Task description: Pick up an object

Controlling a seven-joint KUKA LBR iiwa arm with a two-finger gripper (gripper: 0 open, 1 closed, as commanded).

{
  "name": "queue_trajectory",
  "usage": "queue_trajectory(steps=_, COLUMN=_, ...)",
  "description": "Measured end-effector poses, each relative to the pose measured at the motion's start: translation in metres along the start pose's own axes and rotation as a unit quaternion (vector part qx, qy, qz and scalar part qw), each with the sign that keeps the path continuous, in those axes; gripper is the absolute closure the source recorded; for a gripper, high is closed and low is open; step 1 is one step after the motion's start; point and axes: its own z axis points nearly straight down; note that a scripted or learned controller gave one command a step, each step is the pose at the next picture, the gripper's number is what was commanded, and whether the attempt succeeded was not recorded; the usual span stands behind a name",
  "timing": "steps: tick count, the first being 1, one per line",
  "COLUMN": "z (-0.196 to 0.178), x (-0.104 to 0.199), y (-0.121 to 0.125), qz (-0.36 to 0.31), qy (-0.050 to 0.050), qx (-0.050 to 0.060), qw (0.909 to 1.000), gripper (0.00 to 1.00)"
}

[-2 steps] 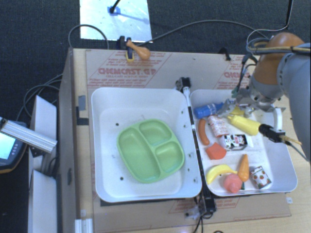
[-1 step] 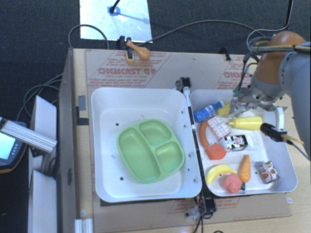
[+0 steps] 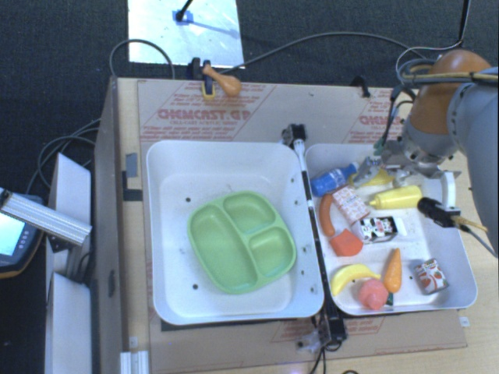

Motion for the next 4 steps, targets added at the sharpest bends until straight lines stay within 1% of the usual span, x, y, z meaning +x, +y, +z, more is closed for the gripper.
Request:
queue_trajectory(steps=1, z=0.014, x=-0.017, y=-0.039, qz=-0.001, qy=0.002, qx=-0.010, qw=0.9999, gripper=0.00)
queue_trajectory(steps=2, z=0.016, x=0.011, y=0.007, qz=0.003, qy=0.003, qx=0.005, qw=1.0000, gripper=0.00)
queue_trajectory(steps=3, z=0.014, x=-0.020, y=-0.058, qz=0.000, qy=0.002, qx=-0.010, qw=1.0000, gripper=0.00)
queue_trajectory(steps=4, z=0.003, x=-0.019, y=-0.057, qz=-0.001, qy=0.002, qx=-0.012, qw=0.9999, gripper=1.00)
